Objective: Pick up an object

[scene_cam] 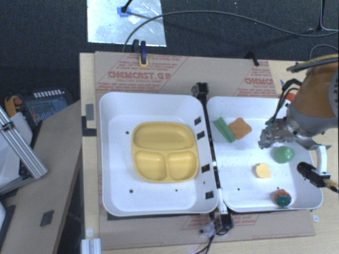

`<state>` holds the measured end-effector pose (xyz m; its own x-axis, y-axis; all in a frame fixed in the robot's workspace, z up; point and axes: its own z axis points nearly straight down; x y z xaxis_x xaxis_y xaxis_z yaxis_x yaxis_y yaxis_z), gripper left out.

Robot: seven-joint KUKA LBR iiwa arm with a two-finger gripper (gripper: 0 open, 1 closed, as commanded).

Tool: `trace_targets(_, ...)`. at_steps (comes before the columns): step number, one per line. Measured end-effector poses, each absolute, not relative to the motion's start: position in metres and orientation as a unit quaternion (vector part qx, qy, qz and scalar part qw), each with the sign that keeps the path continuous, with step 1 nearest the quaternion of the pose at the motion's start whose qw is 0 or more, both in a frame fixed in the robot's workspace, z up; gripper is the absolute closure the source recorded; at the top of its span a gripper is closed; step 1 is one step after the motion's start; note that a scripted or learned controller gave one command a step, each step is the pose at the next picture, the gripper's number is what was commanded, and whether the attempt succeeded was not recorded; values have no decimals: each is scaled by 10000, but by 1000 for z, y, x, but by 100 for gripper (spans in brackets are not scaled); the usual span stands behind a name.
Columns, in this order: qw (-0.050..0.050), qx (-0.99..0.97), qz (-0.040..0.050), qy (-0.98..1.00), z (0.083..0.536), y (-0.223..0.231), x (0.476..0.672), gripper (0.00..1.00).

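Green ball (283, 154) lies just beside the hand (271, 137).

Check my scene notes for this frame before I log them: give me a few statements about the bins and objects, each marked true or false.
1. The yellow divided tray sits in the left bin. True.
2. The green ball lies inside the yellow divided tray. False: it lies in the right bin, just below the gripper.
3. The orange piece and the green stick lie next to each other. True.
4. The small yellow piece is in the left bin. False: it is in the right bin.
5. The red and green object sits near the right bin's lower right corner. True.
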<state>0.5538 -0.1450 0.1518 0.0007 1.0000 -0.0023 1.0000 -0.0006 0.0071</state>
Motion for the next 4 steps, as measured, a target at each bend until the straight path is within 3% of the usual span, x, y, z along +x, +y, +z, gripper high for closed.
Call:
trace_targets(2, 25, 7056, 15, 7086, 231, -147, 558, 100)
trace_targets(4, -6, 7034, 14, 7108, 229, -32, 533, 100)
